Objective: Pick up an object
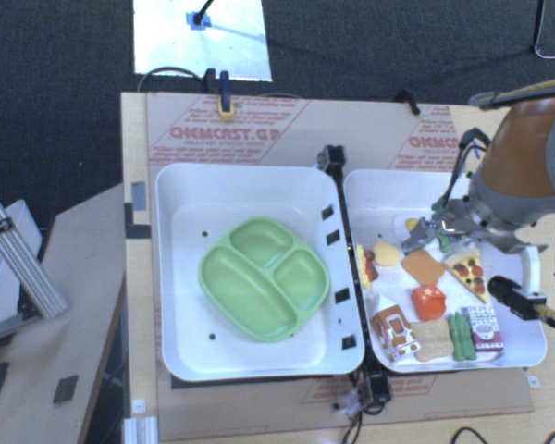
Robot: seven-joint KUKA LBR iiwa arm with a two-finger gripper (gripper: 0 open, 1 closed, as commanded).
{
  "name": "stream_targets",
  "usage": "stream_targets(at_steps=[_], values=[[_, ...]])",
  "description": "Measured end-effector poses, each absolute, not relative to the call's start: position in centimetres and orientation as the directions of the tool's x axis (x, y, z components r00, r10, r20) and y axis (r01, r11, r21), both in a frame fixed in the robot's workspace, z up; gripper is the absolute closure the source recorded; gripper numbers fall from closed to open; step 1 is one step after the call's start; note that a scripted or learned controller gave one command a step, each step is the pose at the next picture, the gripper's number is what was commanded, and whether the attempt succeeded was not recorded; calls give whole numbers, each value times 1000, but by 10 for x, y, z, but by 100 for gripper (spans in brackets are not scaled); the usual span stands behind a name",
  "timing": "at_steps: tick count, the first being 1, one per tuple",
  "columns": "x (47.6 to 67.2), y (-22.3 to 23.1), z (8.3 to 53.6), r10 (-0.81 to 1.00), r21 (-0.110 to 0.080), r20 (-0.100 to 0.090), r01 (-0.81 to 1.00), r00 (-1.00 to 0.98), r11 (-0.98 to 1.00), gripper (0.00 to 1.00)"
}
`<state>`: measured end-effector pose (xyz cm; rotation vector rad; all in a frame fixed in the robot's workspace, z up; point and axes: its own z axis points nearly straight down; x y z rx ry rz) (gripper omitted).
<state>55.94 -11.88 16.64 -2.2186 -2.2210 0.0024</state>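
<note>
The gripper hangs over the right bin, its fingers apparently spread with nothing between them, though the view is small. Just below it lies an orange slab. Beside the slab sit a pizza slice and a red block. A green plate lies in the left bin.

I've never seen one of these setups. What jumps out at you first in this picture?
The bright green divided plate lies alone in the left white bin. The right bin is crowded with small toy foods, such as a pizza slice and a red piece. Over it, from the right, reaches the grey and orange arm, its gripper low above the toys.
</note>
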Motion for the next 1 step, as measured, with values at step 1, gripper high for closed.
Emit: stream_targets(at_steps=[1], values=[[560,-129,114,1000,-3,1,1000,-1,1,0]])
